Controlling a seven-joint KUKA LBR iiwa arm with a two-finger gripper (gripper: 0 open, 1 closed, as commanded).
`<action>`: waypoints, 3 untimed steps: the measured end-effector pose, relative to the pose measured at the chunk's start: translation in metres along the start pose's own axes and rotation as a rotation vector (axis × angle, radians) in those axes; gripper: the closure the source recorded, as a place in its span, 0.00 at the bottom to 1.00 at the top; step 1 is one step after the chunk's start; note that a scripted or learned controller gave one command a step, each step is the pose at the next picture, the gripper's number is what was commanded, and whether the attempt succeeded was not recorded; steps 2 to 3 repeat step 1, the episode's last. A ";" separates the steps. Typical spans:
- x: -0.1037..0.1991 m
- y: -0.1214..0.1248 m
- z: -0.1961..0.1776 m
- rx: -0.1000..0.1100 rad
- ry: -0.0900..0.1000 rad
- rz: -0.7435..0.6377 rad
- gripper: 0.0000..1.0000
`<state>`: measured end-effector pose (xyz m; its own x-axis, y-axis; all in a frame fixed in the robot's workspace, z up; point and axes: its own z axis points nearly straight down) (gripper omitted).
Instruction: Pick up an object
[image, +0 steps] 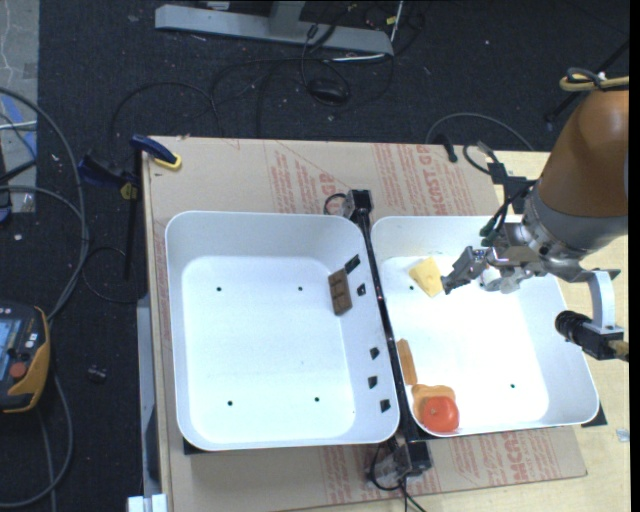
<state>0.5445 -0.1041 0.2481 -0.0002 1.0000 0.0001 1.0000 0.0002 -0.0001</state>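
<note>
A pale yellow wedge (427, 276) lies in the right bin (520, 415) near its far left corner. My gripper (462, 272) hangs just to the right of the wedge, close to it and slightly above the bin floor. A red tomato-like ball (439, 413) sits at the right bin's near left corner, touching an orange piece (433, 392). A slim orange stick (406, 361) lies along the left wall above them. In the left bin (200, 420), a brown chocolate-like bar (341, 292) rests near the right wall.
The divider between the bins (376, 320) carries small black clips. Cables and a blue-and-yellow clamp (155, 152) lie beyond the bench's far left corner. The arm's orange band (598, 150) looms over the right bin's far right side.
</note>
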 end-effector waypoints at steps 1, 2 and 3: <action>-0.036 0.057 -0.013 0.000 -0.001 0.001 0.00; -0.036 0.057 -0.013 0.000 -0.001 0.001 0.00; -0.036 0.057 -0.013 0.000 -0.001 0.001 0.00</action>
